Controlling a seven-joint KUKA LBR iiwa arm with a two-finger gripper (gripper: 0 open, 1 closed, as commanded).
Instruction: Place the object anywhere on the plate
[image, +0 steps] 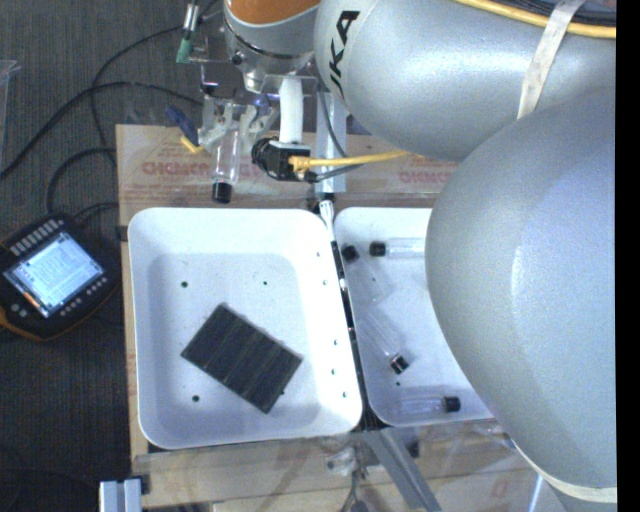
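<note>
My gripper (228, 150) was clamped on a tube (225, 165); I should lower it gently toward the plate (241, 357) at six o'clock.

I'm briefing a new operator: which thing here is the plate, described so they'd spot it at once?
Find the left white bin. Lying flat on its floor, turned at a slant, is the plate: a dark ribbed rectangle. The clear black-capped tubes lie in the other bin.
</note>
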